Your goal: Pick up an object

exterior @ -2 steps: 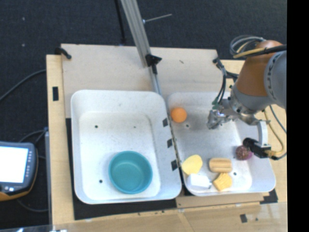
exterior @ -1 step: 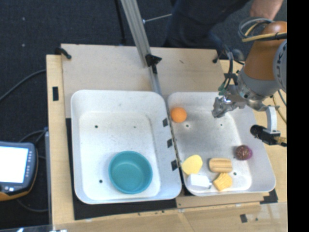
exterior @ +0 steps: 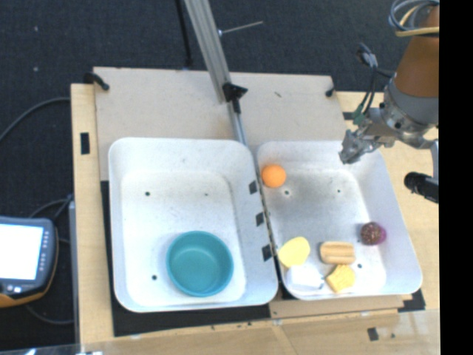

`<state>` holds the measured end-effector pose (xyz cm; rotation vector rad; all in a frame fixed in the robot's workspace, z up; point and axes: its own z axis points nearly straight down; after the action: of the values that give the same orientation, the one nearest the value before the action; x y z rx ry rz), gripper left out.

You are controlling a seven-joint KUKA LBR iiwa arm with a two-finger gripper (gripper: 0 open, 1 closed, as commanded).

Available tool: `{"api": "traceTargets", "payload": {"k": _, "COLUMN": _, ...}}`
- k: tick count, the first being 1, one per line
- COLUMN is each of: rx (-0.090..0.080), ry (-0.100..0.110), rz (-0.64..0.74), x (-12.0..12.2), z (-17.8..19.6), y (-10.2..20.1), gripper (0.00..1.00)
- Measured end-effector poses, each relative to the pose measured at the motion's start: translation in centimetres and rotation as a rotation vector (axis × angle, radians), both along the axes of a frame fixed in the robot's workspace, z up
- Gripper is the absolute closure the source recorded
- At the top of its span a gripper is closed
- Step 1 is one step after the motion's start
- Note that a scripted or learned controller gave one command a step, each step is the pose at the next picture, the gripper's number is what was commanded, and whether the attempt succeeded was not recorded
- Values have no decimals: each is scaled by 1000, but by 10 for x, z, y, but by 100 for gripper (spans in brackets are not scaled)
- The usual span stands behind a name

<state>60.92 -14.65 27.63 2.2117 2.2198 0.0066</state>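
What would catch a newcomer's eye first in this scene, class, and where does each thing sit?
The round teal bowl stands out near the left bin's front edge. A small orange ball sits alone at the right bin's far left corner, and the grey gripper hangs over that bin's far right corner.

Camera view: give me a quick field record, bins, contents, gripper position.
left bin: round teal bowl, near front
right bin: orange ball at back left; dark purple ball at right
right bin front: pale yellow rounded piece, tan cylinder block, yellow wedge, white flat piece
gripper: above right bin's back right corner, holding nothing visible
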Motion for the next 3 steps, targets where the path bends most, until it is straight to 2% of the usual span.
{"api": "traceTargets", "payload": {"k": 1, "rx": 2, "ry": 7, "rz": 2, "x": -14, "z": 1, "y": 41, "gripper": 100}}
{"api": "traceTargets", "payload": {"k": 3, "rx": 3, "ry": 9, "rz": 3, "x": -32, "z": -25, "y": 146, "gripper": 100}}
